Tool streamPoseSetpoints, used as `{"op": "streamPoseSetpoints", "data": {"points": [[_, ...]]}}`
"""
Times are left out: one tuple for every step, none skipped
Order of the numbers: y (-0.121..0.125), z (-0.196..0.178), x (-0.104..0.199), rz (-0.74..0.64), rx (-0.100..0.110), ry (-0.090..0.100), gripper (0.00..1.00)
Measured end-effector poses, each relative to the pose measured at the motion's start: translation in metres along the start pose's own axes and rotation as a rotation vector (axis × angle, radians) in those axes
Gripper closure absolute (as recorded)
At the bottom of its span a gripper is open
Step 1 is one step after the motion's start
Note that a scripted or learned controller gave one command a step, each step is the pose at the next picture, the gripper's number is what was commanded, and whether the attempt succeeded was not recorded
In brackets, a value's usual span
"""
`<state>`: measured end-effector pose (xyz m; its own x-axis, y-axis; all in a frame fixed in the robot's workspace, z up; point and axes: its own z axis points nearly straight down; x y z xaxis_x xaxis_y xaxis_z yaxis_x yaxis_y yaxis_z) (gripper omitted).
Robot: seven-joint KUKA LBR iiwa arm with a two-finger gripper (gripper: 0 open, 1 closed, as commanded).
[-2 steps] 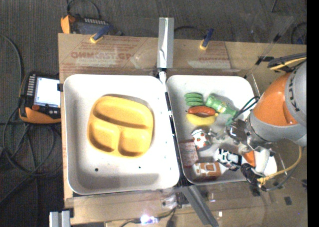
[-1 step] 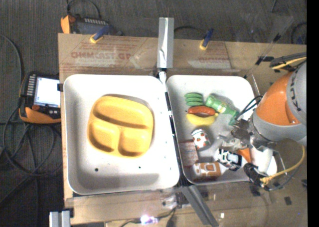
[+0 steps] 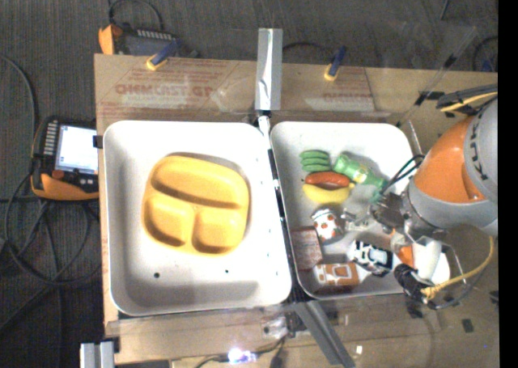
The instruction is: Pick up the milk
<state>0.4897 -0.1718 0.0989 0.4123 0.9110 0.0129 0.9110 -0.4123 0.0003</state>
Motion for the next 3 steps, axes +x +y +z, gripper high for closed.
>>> {"op": "streamPoseSetpoints", "data": {"points": [[-0.026,0.001,0.043,-0.004,-0.017,-0.029,0.0],[-0.006,-0.07,-0.002,0.025,0.003,-0.017,0.0],[-0.03,0.0,0.068,-0.148,-0.008,-0.012,0.0]]}}
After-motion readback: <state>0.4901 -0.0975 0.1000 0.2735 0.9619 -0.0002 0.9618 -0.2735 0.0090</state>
